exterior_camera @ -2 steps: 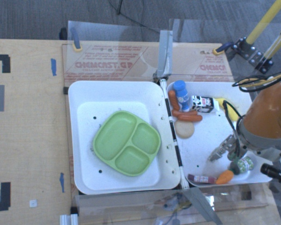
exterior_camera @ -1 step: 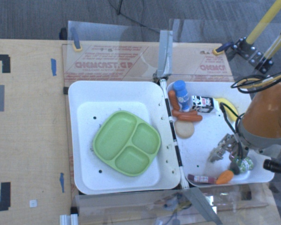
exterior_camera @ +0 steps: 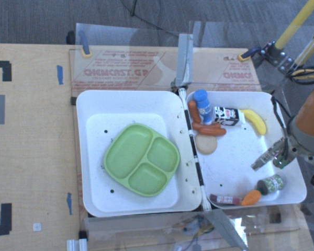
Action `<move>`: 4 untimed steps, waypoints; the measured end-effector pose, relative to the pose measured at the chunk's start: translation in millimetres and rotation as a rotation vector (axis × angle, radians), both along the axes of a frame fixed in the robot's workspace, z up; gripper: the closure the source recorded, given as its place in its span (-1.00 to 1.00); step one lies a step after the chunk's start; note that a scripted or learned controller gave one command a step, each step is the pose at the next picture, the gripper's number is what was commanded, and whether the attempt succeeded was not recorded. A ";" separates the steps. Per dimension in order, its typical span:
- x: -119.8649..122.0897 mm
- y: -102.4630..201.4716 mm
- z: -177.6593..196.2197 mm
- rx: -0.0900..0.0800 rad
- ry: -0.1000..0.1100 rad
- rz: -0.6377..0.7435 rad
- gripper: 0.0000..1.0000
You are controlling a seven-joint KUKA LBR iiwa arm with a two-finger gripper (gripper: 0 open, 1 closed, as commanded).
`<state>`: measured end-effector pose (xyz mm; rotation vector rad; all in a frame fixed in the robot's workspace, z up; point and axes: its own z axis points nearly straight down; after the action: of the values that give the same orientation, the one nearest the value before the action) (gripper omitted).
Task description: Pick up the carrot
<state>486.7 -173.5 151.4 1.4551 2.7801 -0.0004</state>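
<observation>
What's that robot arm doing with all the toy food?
The grey robot arm's gripper hangs over the right white bin, holding nothing. The small orange carrot it wants lies near the bin's front edge, beside a green can. The green divided plate sits in the left white bin.

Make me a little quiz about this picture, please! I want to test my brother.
1. True or false: the green plate lies in the left bin.
2. What lies closest to the carrot? A) banana B) green can C) blue bottle
3. Fill in: the gripper hovers over the ____ bin.

Key: 1 true. 2 B. 3 right.
</observation>
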 end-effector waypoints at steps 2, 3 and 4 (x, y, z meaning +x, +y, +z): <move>-5.9 47.1 20.8 0.001 0.001 -0.116 1.00; -7.1 0.3 -30.3 0.002 0.004 -0.078 1.00; -5.3 21.7 -63.3 -0.002 -0.002 0.175 1.00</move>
<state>481.4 -151.8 88.0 1.2061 2.8941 -0.0010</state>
